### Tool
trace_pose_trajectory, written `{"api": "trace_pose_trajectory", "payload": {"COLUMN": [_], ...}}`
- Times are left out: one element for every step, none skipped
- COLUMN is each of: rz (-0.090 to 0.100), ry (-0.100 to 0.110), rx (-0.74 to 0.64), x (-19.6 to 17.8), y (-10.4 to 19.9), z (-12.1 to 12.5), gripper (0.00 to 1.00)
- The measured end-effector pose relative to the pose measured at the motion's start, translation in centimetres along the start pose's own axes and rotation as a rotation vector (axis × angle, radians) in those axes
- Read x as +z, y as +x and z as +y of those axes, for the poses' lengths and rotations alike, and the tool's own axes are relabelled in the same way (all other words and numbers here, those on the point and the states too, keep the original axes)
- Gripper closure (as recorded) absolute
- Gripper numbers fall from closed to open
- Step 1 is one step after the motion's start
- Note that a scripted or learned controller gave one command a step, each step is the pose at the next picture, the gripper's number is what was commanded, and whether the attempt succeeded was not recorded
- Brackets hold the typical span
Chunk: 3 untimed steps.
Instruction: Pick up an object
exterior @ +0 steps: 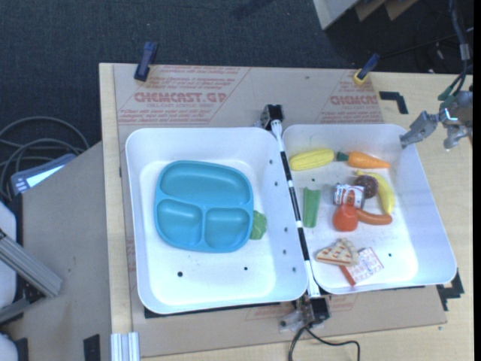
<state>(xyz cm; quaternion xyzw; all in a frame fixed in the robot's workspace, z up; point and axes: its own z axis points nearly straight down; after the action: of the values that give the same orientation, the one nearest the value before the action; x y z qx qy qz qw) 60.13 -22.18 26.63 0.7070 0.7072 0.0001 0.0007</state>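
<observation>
The right bin (421,201) holds several toy foods: a yellow corn cob (312,159), a carrot (367,160), a banana (385,194), a small red-and-white can (348,195), a dark round piece (367,183), a red tomato (345,218), a sausage (373,217), a green stick (311,206), a pizza slice (336,253) and a red-and-white packet (368,262). My gripper (434,125) hangs at the view's right edge, above the bin's far right corner and apart from all the foods. Nothing is seen in it.
The left bin (150,277) carries a blue divided tray (203,205) with a small green piece (258,225) at its right side. A black hinge strip (291,201) runs between the bins. Blue and yellow clamps (145,60) sit at the board's back edge.
</observation>
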Motion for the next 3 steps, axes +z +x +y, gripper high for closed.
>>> {"api": "trace_pose_trajectory", "payload": {"rz": [0.003, 0.000, 0.002], "ry": [0.003, 0.002, 0.003], "rx": [-0.001, 0.001, 0.000], "x": [8.0, 12.8, 18.2], "y": [9.0, 4.2, 10.2], "z": [4.3, 5.3, -0.1], "gripper": [0.00, 0.00, 0.00]}}
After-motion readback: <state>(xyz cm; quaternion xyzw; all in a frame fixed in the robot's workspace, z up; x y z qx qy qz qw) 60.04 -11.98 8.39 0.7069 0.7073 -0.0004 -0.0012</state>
